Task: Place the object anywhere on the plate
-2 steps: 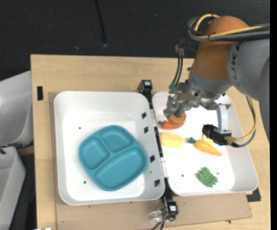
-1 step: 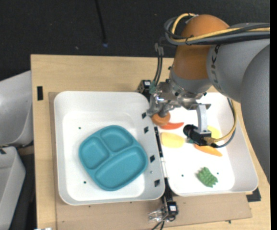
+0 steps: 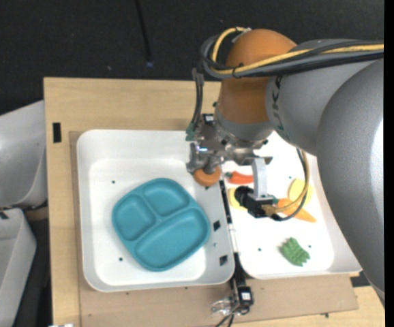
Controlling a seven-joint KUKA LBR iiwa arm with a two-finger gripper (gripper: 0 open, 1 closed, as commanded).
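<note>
Below the fingers (image 3: 204,161), orange object (image 3: 206,176), touching

No text, label, brand, number or sign can be read anywhere on the bench.

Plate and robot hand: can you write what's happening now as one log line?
hand: over left bin's right edge | orange object: at hand, grip unclear | blue plate: left bin, nothing on it | step: place pending
</note>
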